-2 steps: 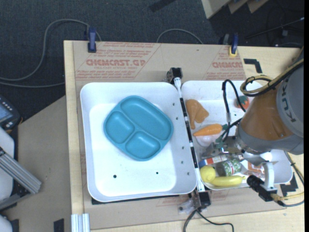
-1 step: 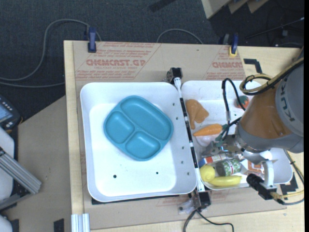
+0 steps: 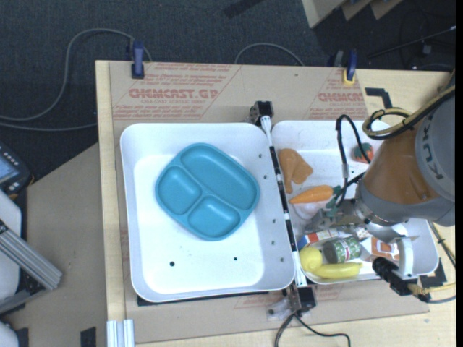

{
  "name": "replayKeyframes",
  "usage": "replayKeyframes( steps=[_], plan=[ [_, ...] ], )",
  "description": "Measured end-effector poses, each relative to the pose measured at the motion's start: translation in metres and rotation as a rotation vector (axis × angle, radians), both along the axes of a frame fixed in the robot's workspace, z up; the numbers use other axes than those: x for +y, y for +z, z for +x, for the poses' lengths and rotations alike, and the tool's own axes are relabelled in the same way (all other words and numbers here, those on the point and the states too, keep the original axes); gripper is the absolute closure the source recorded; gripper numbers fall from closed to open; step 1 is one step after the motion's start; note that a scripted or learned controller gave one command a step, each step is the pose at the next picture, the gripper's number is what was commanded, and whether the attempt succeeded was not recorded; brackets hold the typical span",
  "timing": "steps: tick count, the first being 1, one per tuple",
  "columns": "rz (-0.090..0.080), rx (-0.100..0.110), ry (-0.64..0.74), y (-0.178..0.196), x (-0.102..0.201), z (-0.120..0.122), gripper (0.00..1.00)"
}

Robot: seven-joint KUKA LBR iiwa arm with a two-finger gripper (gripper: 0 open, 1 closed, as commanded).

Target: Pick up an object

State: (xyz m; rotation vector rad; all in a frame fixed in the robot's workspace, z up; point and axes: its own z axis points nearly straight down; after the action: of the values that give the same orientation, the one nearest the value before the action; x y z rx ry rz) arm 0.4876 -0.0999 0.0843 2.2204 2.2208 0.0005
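Camera view: banana (image 3: 331, 269) lying 3-to-9 o'clock, small bottle (image 3: 341, 251) touching at 12, carrot (image 3: 312, 194) beyond; claw (image 3: 340, 219) overhead, grip unreadable.

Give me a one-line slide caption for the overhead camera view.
KUKA arm's hand lowered into the cluttered right bin above a banana, blue divided plate in the left bin.

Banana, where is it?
The banana lies in the right bin, at its front corner by the divider, just under a small bottle.
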Motion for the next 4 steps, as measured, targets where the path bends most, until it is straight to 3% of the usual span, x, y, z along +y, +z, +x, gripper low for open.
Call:
replayKeyframes(
  steps=[4],
  plan=[
    [0.001,0.001,0.000,0.000,0.006,-0.008,0.00]
  ],
)
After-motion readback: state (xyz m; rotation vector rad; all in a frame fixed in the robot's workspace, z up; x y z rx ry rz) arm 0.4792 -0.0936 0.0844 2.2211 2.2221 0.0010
